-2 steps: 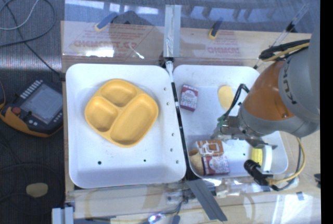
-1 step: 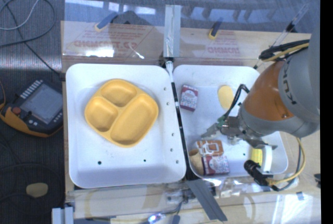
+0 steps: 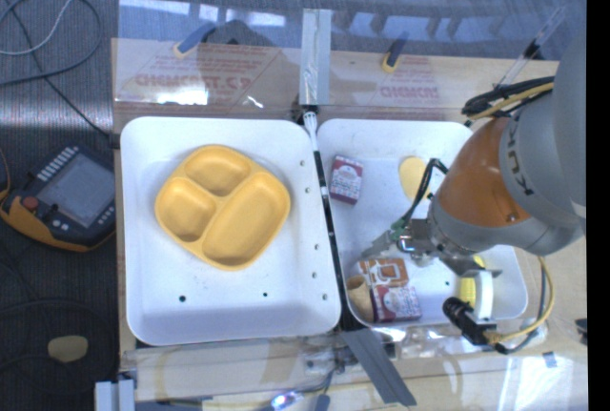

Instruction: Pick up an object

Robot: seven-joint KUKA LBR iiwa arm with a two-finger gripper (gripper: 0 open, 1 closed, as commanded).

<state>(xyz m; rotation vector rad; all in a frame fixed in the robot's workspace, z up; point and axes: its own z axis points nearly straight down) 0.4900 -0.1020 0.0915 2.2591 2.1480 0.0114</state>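
Tool [image 3: 412, 242] mostly hidden under the arm's wrist, finger state unreadable. Yellow object [image 3: 413, 174] just above the tool half covered by the arm [image 3: 505, 185], shape unclear. Yellow-white item [image 3: 474, 290] right-below the tool partly covered, identity unclear. Arm cut off at the right edge. Print on the small red packet [image 3: 345, 179] left-above the tool too small to read.

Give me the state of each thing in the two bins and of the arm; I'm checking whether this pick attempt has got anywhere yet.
Yellow divided tray: right way up, flat in the left bin.
Small red box: lying flat in the right bin, near the divider, untouched.
Brown-and-red packet: lying at the right bin's front, not lifted.
Yellow item: partly hidden behind the arm.
Arm: reaching over the right bin.
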